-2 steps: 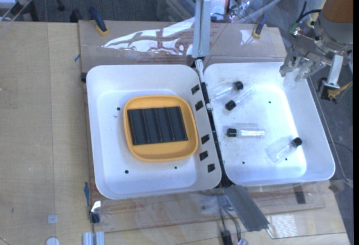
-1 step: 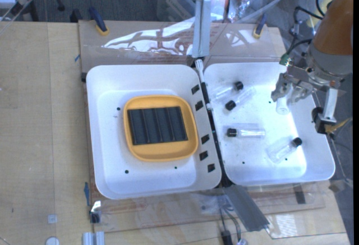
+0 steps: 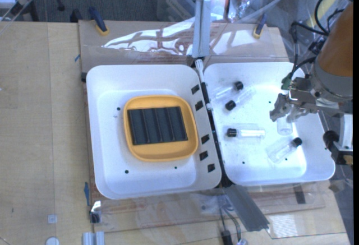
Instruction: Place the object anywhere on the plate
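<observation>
Camera view: gripper hangs over the right bin near its right edge; whether it grips anything cannot be told. Four clear vials lie there. Yellow plate sits mid left bin.

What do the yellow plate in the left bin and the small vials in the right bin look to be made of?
Yellow plate: probably moulded plastic, matte, with rounded even-coloured edges; its dark ribbed insert looks like rubber or plastic. Vials: clear plastic or glass, as the white bin shows through them; black caps, likely plastic. The view cannot settle glass versus plastic.
</observation>
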`<act>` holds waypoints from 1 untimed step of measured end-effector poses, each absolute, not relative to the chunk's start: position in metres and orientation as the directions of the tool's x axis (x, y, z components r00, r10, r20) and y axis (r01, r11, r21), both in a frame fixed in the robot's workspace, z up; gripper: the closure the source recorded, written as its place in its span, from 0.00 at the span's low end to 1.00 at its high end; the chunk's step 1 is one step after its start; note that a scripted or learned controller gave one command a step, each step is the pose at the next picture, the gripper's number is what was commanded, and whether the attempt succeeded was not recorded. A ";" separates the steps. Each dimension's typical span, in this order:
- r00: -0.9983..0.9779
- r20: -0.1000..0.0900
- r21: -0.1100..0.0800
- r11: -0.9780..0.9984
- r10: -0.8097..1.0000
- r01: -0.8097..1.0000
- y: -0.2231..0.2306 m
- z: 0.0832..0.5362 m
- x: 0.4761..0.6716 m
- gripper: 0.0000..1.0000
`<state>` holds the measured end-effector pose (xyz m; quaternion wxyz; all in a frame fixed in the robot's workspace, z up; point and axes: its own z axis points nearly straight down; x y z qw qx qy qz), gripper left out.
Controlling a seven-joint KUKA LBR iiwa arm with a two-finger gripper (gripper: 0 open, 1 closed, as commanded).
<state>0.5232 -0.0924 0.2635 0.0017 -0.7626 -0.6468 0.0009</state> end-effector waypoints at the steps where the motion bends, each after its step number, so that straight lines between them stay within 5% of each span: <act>1: 0.083 0.001 -0.004 -0.083 0.997 0.997 -0.069 0.216 0.486 1.00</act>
